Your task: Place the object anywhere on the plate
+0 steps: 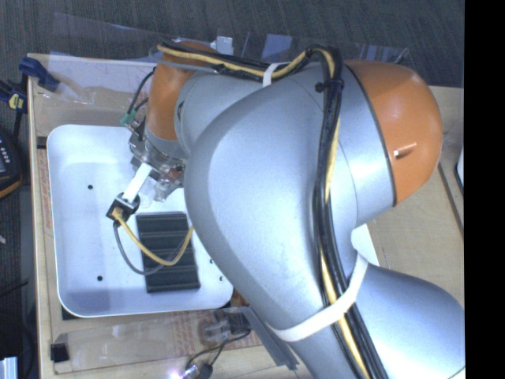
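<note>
Status: placement is not done, as far as I can judge. The grey-and-orange arm is reaching across into the shallow white plastic bin on the camera's left, and its bulk hides most of the bench to the right of that bin. The gripper sits over the bin's upper middle, low above the floor. I can't tell whether the claw is clenched or released, since the wrist housing blocks it, and nothing is visibly clamped in it. A dark ribbed rectangular slab lies flat on the bin floor in the lower middle, just below the gripper and slightly toward the camera. A thin yellow cable loops across its top face, running down from a small black fitting by the wrist. The slab is my best guess for the task object (low confidence, it could equally be a fixture). It rests straight on the white floor, with no dish under it. What I judge is left: confirm a grasp, lift, carry to the plate, release. If the plate is under the arm, its position is hidden at this moment. Risk: the cable could snag the slab on the way up.
</note>
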Motion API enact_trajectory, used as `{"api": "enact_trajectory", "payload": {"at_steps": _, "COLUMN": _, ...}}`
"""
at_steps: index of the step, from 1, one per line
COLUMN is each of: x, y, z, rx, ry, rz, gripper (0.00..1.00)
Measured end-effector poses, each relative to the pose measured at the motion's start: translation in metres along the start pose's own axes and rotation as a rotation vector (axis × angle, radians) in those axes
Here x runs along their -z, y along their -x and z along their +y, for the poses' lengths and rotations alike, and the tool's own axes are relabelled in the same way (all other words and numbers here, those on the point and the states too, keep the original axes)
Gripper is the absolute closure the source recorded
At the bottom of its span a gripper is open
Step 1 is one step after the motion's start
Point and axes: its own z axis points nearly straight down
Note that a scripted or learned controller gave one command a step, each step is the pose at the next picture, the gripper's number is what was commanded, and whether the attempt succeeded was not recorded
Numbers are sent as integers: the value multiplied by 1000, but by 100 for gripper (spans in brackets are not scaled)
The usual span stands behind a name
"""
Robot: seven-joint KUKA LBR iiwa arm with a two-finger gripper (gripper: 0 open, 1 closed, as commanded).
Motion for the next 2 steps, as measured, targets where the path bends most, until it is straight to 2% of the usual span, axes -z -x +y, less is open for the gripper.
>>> {"api": "enact_trajectory", "payload": {"at_steps": 1, "x": 89, "y": 34, "z": 32, "rx": -320, "ry": 3, "rz": 6, "gripper": 100}}
{"api": "enact_trajectory", "payload": {"at_steps": 2, "x": -13, "y": -10, "z": -1, "rx": -494, "ry": 2, "rz": 3, "gripper": 100}}
